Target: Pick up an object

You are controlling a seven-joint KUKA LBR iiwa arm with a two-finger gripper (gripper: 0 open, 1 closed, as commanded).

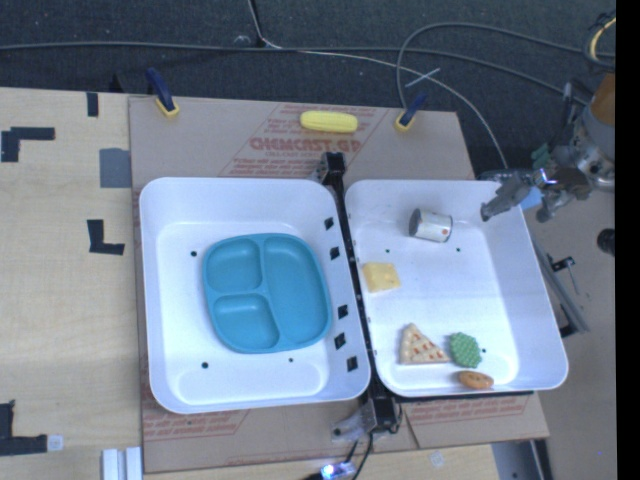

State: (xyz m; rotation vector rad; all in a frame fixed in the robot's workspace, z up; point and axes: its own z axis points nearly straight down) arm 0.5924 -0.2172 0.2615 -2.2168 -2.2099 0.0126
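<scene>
The right bin point(500, 298) holds a small grey cylinder point(431, 225) lying on its side near the back. A yellow square piece point(381, 276) lies at the bin's left side. At the front sit a triangular pizza-like slice point(421, 347), a green leafy piece point(464, 348) and a small orange piece point(476, 379). My gripper point(522, 206) hovers over the bin's back right corner, to the right of the cylinder and apart from it. Its fingers are spread open with nothing between them.
The left bin point(170, 268) holds a blue divided plate point(267, 291). A yellow oblong object point(328, 121) lies on the cardboard behind the bins, between two clamps. Cables run across the dark floor at the back.
</scene>
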